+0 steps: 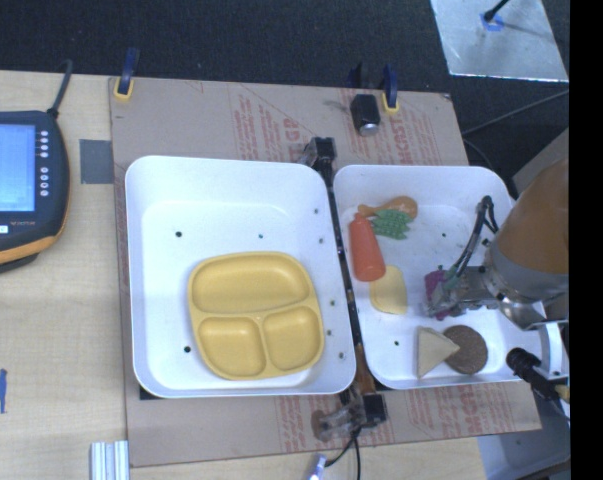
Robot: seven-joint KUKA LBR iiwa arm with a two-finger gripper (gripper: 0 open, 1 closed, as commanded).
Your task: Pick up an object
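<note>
Lying nearest the camera in the right bin (436, 180) are a pale wedge-shaped piece (434, 353) and, touching its right side, a brown round piece (469, 348), both close to the bin's front wall. Just behind them the arm (541, 233) leans in from the right, its orange band above the grey wrist, and the pincer (447, 293) sits low over the bin floor beside a small purple object (436, 286); dark cables and the wrist crowd that spot, so whether the pincer is released, clenched or grasping the purple object cannot be told. Left of the pincer a pale yellow piece (389, 293) rests on the bin floor, near the wall shared with the left bin (156, 268). An orange-red carrot-like piece (366, 248) lies just behind it, along that same wall. Farther back a green leafy piece (391, 224) touches a small orange piece (401, 207). In the left bin, a yellow divided tray (256, 313) with three compartments sits toward the front. Both bins rest on a brown cardboard sheet (281, 118) clamped to the worktop (41, 368). A handheld control pendant (16, 188) lies at the far left.
</note>
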